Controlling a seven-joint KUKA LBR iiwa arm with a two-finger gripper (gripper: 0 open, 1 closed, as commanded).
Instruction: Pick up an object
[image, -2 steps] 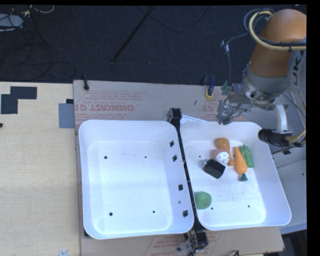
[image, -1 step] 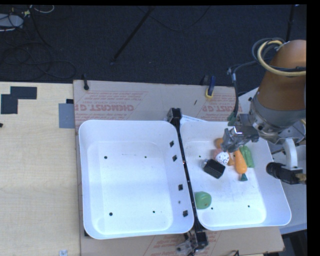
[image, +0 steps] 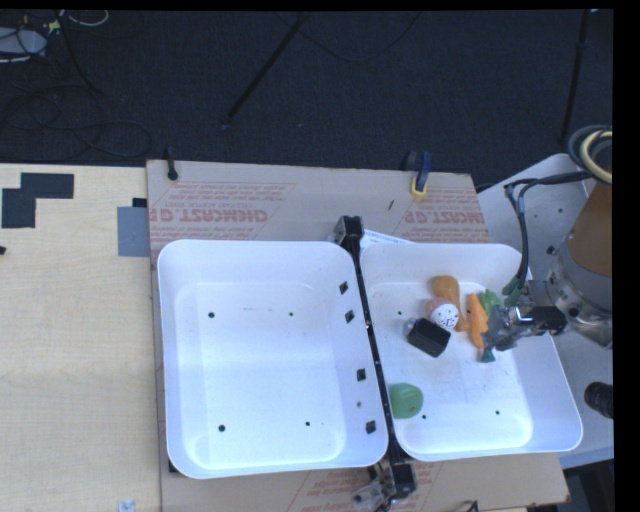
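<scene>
Currently the likeliest pick target is the orange carrot-shaped object (image: 478, 320), lying in the right bin (image: 540, 420) toward its right wall, long axis running near to far. Just to its right sits a small green piece (image: 490, 302), apparently touching it. To its left are a white ball with markings (image: 446, 317), a rounded orange object (image: 445, 291) just beyond the ball, and a black block (image: 428, 338) just nearer than the ball. A green disc-like object (image: 406, 400) lies apart, near the divider (image: 362, 330) between the bins.

The end effector (image: 503, 335) is down at the carrot's right side. Whether its fingers are spread or closed cannot be determined from this angle, and no object is visibly between them.

Failure risks from this position:
- Crowding. The carrot, green piece and ball lie close together; a closing stroke could catch two items or push one aside.
- Slip. The carrot looks tapered and smooth; an off-centre pinch could squeeze it out.
- Wall contact. The wrist works close to the bin's right wall, which limits correction.

The left bin (image: 180, 300) sits beside it on the table (image: 70, 320).
</scene>
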